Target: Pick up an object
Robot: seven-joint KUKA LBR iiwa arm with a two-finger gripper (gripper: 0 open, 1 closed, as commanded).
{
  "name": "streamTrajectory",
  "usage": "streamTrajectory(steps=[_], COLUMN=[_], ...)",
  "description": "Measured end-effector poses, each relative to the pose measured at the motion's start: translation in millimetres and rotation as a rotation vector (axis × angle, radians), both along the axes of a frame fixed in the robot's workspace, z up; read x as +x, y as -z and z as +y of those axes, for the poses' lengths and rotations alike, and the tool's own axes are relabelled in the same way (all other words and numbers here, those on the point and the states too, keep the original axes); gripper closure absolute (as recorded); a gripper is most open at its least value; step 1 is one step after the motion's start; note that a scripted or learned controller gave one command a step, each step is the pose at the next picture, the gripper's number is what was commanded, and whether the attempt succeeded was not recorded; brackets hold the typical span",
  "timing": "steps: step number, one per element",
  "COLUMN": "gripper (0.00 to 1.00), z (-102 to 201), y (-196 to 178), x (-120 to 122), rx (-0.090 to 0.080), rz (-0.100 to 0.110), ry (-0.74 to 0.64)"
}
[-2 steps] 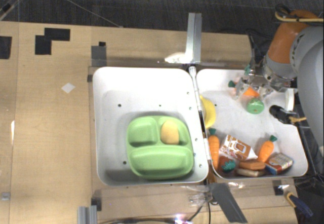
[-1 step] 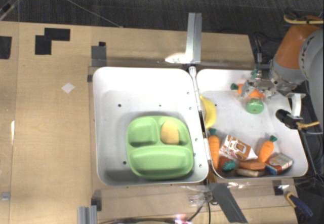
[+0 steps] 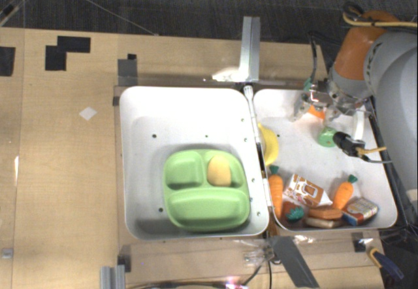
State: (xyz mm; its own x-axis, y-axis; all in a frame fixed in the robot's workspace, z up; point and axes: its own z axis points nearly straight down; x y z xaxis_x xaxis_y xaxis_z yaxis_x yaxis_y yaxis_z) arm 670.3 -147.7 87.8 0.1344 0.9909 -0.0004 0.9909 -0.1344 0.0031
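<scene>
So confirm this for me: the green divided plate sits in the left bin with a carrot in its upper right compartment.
One thing is wrong: the camera view shows a yellow egg-shaped item, not a carrot, in that compartment. The green divided plate does sit in the left bin.

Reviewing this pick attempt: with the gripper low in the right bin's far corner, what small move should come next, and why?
Probably a short straight lift to test the grasp. The gripper is down in the right bin at its far end, with a small orange object at its fingertips. Whether that object is actually pinched cannot be told. A green piece lies just beside it, so sideways motion might knock it.
</scene>
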Motion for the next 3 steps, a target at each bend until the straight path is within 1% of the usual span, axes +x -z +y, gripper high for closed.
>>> streamTrajectory(steps=[1,2,3], gripper=[0.0,1.0,1.0], z=[0,0,24], y=[0,-13,-51], x=[0,0,0], rx=[0.0,0.0,-0.001], rz=[0.0,0.006,-0.002], ry=[0.0,-0.006,-0.133])
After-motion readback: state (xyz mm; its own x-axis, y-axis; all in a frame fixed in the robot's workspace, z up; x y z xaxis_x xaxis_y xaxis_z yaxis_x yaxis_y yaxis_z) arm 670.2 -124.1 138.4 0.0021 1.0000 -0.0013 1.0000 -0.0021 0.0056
